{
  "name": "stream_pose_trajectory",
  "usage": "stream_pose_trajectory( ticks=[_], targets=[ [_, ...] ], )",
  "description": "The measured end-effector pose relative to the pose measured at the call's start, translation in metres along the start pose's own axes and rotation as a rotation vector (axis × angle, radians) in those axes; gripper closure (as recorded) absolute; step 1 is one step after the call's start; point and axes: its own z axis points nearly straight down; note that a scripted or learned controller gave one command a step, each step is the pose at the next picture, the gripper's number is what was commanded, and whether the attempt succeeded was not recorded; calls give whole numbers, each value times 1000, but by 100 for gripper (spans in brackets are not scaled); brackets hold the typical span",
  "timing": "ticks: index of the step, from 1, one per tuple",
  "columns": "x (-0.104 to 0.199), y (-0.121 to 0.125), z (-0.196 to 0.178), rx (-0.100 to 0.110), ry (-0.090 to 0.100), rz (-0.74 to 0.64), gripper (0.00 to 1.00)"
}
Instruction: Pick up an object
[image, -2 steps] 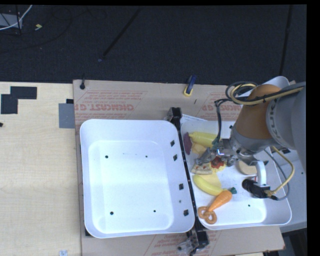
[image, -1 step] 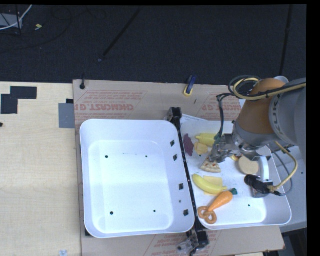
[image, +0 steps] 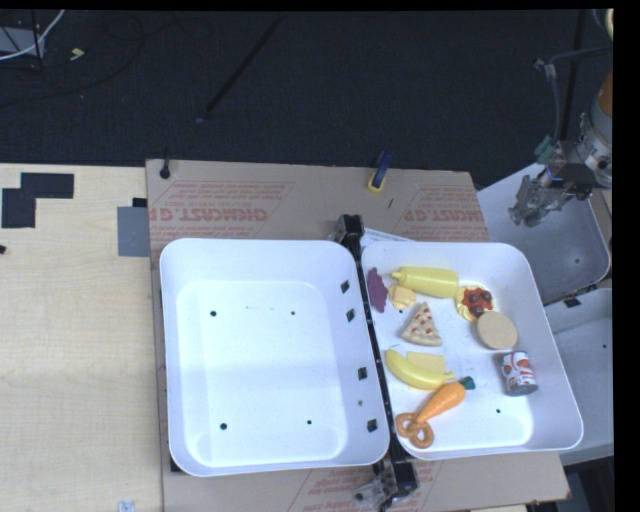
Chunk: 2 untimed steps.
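Note:
The right bin (image: 545, 300) holds several toy foods: a yellow bottle (image: 428, 281), a purple piece (image: 377, 290), a pizza slice (image: 422, 326), a banana (image: 418, 369), a carrot (image: 440, 402), a pretzel (image: 415, 432), a tan disc (image: 497, 331), a red-topped piece (image: 476, 300) and a small can (image: 517, 372). My gripper (image: 532, 208) hangs open at the upper right, outside and beyond the right bin's far corner, with nothing between its fingers.
The left bin (image: 175, 350) sits beside the right one, with a black hinge strip (image: 365, 340) between them. Both rest on a cardboard sheet (image: 260, 205). A blue and yellow clip (image: 379, 172) stands at the cardboard's far edge. A grey plate (image: 565, 240) lies under the gripper.

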Motion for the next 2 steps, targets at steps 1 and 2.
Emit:
stream_pose_trajectory(
  ticks=[1, 2],
  targets=[
    [65, 3, 152, 31, 12, -2, 100],
    [73, -35, 160, 24, 8, 5, 100]
  ],
)
